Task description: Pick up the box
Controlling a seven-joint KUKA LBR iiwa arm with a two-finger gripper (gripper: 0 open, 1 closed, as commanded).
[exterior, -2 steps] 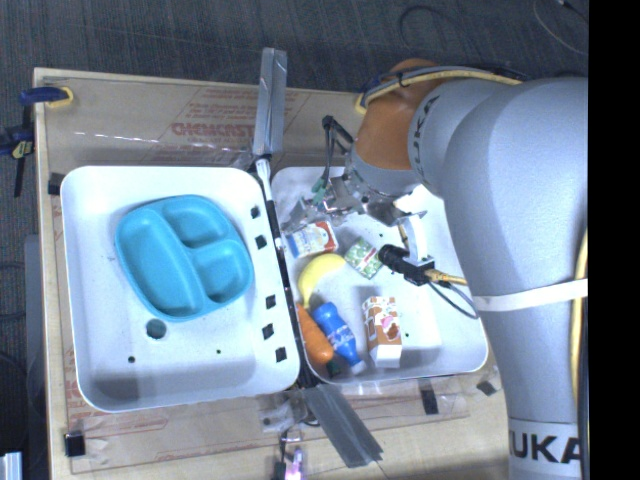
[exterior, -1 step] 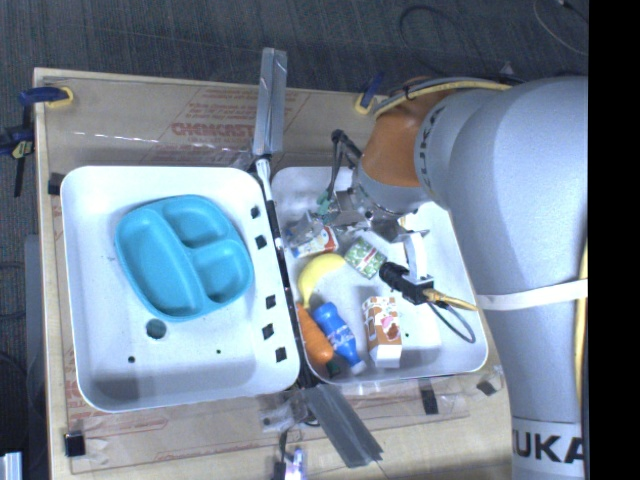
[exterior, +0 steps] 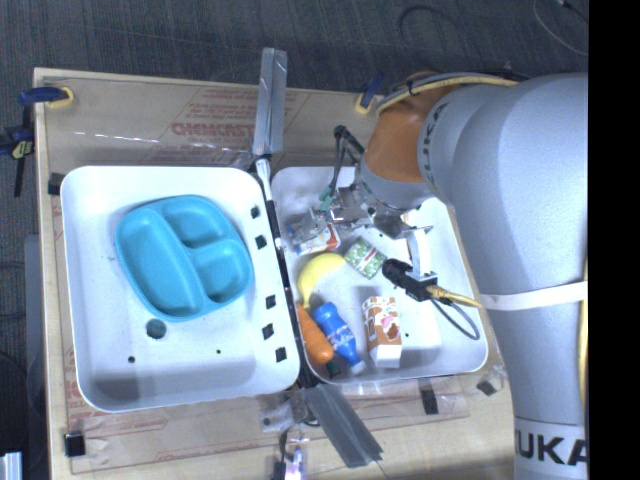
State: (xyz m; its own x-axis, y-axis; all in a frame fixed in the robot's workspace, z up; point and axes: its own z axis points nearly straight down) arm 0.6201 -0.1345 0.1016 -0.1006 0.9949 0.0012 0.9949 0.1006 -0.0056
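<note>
Grey arm with orange band [exterior: 400,148] reaches over right white bin [exterior: 462,268], gripper [exterior: 335,213] low near bin's far left corner. Small patterned carton box [exterior: 383,330] lies near front edge, beside blue bottle [exterior: 334,334], orange carrot-shaped toy [exterior: 315,336]. Blue divided plastic tray [exterior: 185,253] sits in left white bin [exterior: 100,358].

We see two white bins [exterior: 100,368]. In the left one lies a bright blue sectioned tray [exterior: 185,255], with a small dark blue-green round piece [exterior: 155,329] beside it. The right bin [exterior: 455,353] shows a yellow fruit shape [exterior: 320,270], an orange carrot [exterior: 316,338], a blue bottle [exterior: 335,333] with a white label, and a white box [exterior: 382,330] patterned in brown-orange. The arm [exterior: 520,218] is grey with an orange band [exterior: 395,143]. The counter [exterior: 150,108] is pale tan with faded red print.
</note>
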